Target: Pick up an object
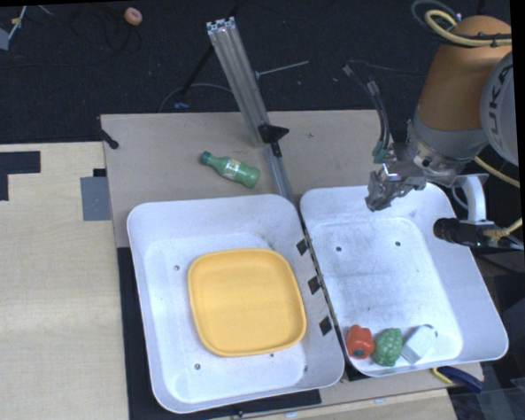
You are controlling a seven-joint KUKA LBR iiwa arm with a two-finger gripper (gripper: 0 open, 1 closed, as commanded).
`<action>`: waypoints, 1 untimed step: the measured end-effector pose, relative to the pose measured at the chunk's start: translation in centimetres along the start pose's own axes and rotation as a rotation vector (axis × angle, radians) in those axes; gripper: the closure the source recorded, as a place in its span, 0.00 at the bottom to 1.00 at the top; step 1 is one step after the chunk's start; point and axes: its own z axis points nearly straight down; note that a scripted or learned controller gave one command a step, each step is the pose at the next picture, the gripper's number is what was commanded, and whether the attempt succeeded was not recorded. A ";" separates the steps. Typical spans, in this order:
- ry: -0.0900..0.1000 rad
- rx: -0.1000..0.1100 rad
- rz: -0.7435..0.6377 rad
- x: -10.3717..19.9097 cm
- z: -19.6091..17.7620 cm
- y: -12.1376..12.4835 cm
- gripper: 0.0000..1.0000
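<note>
objects to pick sit bunched in the right bin (443,265), down at its 6 o'clock rim: a red pepper-like piece (359,341), a green lumpy piece (388,346) touching it on the 3 o'clock side, and a small grey-white block (416,344) just beside the green one, again toward 3 o'clock. the three lie in a tight row, pressed into the bin's near corner. up at 12 o'clock of that same bin hangs the gripper (381,193), over the far rim, well apart from the row of objects, with nothing seen between its fingers; from this slant i cannot tell whether the jaws stand open or closed. the arm (463,77) comes in from 3 o'clock, its orange band bulging above the grey wrist, cables looping over it at the top. over in the left bin (150,256) a yellow square plate (246,301) lies flat near the middle, rounded corners, apart from every wall. between the two bins, small black clips (313,284) run along the shared edge. outside the bins, on the tan board at 12 o'clock of the left bin, a green bottle (231,168) lies on its side, cap pointing toward 9 o'clock. just past it toward 3 o'clock, a metal rail (241,73) slants up and away from the gap between the bins toward 12 o'clock, over the dark floor. a black handle-like part (463,230) juts over the right bin's 3 o'clock rim.
</note>
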 end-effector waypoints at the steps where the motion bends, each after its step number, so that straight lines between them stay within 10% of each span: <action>1: -0.001 -0.002 0.000 4.9 -0.7 -1.1 1.00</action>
